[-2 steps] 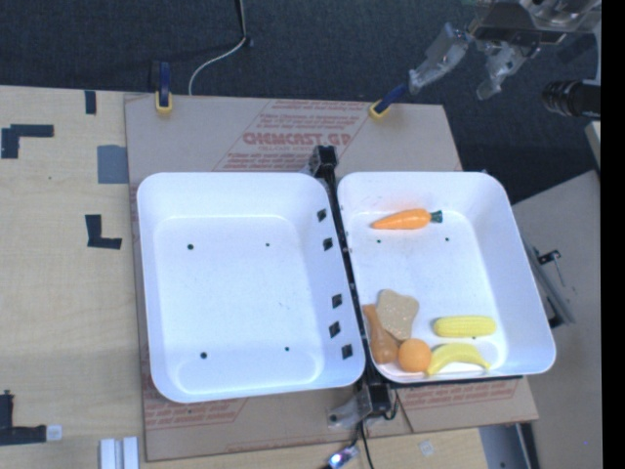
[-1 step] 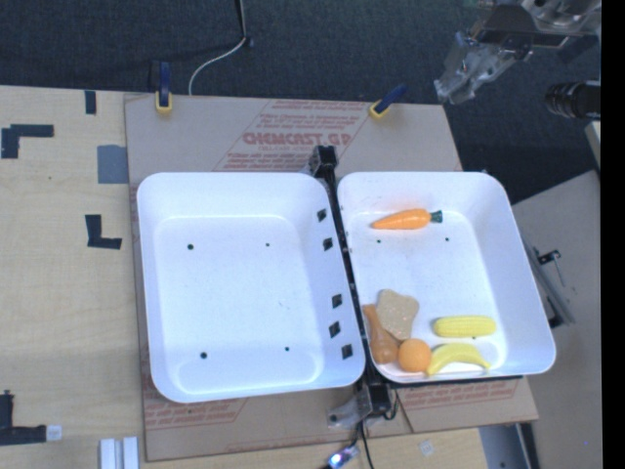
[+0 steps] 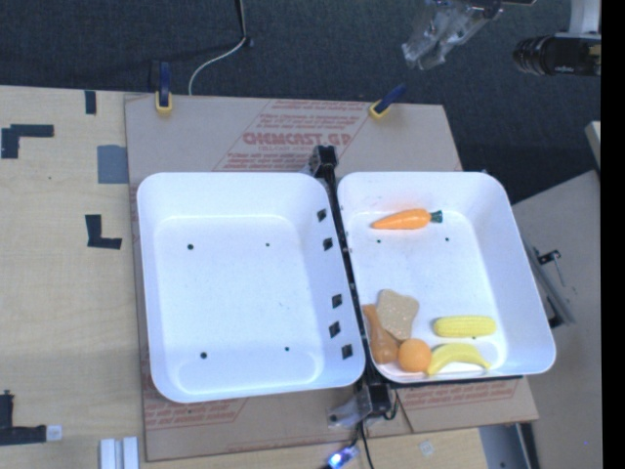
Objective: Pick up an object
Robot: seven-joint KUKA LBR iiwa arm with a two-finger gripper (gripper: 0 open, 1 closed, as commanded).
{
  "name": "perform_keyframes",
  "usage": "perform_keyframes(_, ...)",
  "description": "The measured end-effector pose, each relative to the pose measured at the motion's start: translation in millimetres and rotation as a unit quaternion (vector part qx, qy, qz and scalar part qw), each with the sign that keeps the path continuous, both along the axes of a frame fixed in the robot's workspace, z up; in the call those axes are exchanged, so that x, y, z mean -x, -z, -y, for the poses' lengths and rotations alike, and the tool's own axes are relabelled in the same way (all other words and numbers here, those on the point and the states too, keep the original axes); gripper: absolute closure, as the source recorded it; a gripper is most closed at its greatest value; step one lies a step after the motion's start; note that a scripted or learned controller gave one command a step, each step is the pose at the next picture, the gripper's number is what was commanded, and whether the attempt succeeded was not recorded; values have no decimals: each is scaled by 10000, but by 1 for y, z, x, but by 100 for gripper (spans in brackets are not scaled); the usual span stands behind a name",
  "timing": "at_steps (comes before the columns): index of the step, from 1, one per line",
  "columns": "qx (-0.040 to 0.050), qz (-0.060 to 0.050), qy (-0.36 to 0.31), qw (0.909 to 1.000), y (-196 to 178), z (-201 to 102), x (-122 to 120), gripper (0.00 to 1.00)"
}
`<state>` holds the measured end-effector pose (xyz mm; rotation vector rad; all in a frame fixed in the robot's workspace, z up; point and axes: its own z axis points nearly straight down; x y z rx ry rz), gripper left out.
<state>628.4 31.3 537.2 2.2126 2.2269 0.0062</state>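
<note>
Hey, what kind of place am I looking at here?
Probably a robot grasping test bench: two shallow white plastic bins clamped onto a cardboard sheet, plastic toy food like the orange carrot, and a gripper overhead.

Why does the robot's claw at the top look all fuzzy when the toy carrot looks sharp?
In the camera view, the gripper is smeared and see-through, probably motion blur; the carrot is crisp with a faint shadow; the white bins are bright and evenly lit.
</note>
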Motion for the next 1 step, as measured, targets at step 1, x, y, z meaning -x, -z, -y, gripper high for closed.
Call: perform_keyframes(1,0,-23,-14,10000,4,-87,-32,100)
